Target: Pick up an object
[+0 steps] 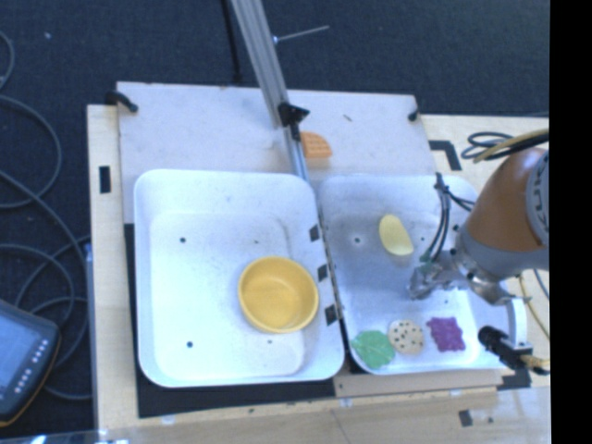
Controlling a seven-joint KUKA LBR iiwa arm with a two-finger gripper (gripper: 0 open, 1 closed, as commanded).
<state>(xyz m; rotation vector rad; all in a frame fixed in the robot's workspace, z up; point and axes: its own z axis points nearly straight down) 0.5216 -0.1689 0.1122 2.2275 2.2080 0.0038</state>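
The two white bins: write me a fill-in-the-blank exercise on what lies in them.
1. The yellow bowl sits in the ___ bin.
2. Along the near edge of the right bin, the tan biscuit lies between the purple piece and the ___ piece.
3. The gripper hangs over the ___ bin, near the pale yellow piece.

Missing words: left; green; right

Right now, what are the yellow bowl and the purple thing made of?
The yellow bowl looks like smooth plastic: one even color with a soft matte sheen and a thick rounded rim. The purple thing looks bumpy and dull, maybe rubber or soft plastic, like a toy bunch of grapes, but it is too small to tell for sure.
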